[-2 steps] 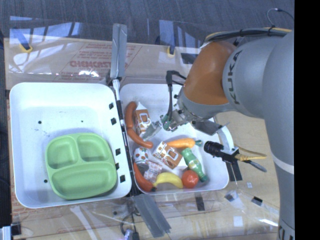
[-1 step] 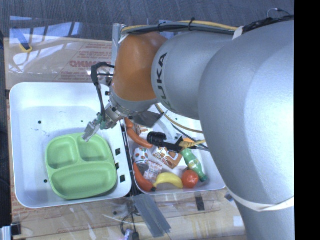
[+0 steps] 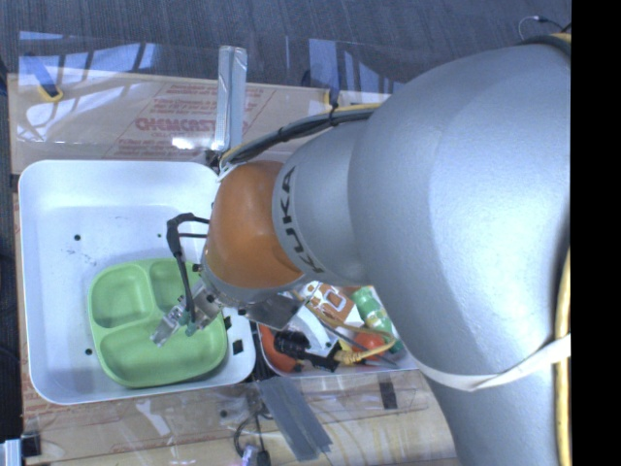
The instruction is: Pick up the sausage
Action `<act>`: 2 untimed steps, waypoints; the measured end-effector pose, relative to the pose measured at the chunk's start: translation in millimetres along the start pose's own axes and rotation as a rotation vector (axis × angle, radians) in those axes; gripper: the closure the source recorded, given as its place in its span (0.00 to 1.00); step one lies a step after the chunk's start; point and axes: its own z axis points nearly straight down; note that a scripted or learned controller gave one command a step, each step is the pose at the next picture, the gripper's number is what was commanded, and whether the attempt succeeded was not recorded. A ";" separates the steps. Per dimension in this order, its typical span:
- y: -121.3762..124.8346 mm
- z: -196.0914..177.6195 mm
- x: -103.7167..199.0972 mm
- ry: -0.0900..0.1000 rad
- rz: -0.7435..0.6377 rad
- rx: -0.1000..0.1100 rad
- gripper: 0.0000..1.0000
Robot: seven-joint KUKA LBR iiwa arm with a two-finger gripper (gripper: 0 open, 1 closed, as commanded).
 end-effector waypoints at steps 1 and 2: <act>-4.1 -5.8 9.3 0.000 0.042 0.000 0.00; -47.8 -41.3 -43.3 -0.006 0.206 -0.001 0.00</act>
